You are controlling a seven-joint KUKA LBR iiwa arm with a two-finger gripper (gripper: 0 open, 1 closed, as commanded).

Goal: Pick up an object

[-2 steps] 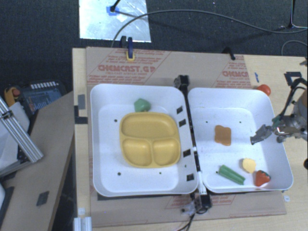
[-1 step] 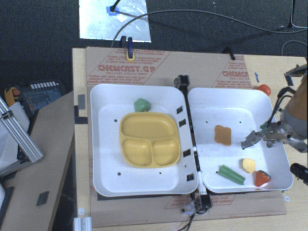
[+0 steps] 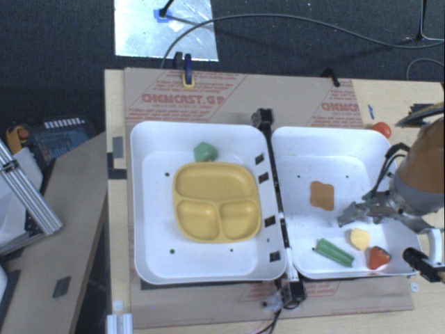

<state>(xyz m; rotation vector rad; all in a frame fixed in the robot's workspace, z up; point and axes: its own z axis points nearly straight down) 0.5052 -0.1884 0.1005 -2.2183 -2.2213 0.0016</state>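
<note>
Nearest the camera, in the right bin (image 3: 306,145), we logged three small items along its near edge: a green stick-shaped piece (image 3: 333,252), a pale yellow piece (image 3: 359,239) just right of it, and a red-orange piece (image 3: 378,257) right of that, beside the yellow one. Farther in, near the bin's middle, we noted a flat orange-brown piece (image 3: 321,195) lying apart from the rest.

We recorded the gripper (image 3: 353,216) over the right half of this bin, above and just beside the pale yellow piece, the arm (image 3: 424,169) entering from the right. We could not tell how far its fingers stood apart, and we saw nothing held between them.

Left bin (image 3: 149,186): one yellow divided tray (image 3: 214,200) with three compartments, set near the middle; one green piece (image 3: 205,152) touching the tray's far rim.

Between the bins we noted a dark hinge strip (image 3: 271,186).
</note>
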